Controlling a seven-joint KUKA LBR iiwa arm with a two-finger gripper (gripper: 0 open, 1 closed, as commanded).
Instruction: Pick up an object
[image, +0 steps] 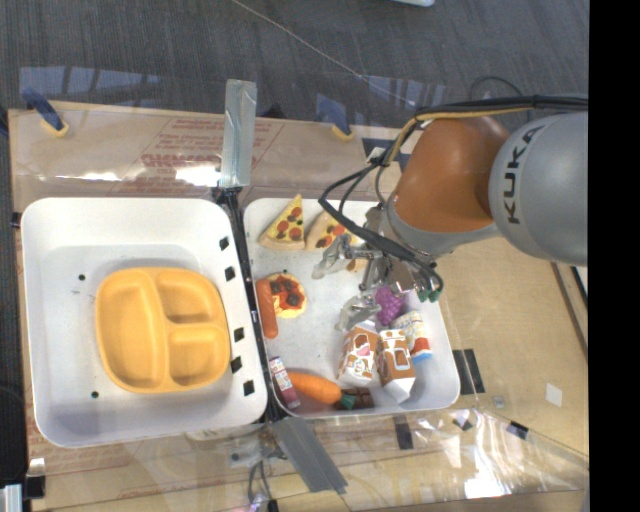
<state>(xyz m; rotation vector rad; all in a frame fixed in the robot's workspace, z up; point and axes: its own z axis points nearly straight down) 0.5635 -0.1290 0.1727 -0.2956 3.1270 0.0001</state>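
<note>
1. The bench (120, 150) is covered with brown cardboard under clear plastic sheeting, taped down with grey and blue tape; beyond its far edge lies dark grey carpet (150, 35).
2. Two shallow white bins sit side by side: the left bin (50, 300) and the right bin (325, 310), touching along a black-clipped seam.
3. The left bin holds one thing, a yellow divided tray (160, 328), lying flat near its middle.
4. The right bin holds the toy food. Two pizza slices lie at its far edge: one pizza slice (286, 224) to the left and a second slice (327, 232) just beside it, partly under the gripper.
5. One hot dog (269, 306) lies along the left wall, touching one round tart (288, 294).
6. One carrot (314, 388) lies at the near edge.
7. Two small cartons (378, 360) stand together near the right corner, with a purple item (390, 300) just beyond them.
8. The arm (500, 190) reaches in from the right; its gripper (365, 275) hangs over the right bin's far half. Whether the fingers are open or closed cannot be told.
</note>
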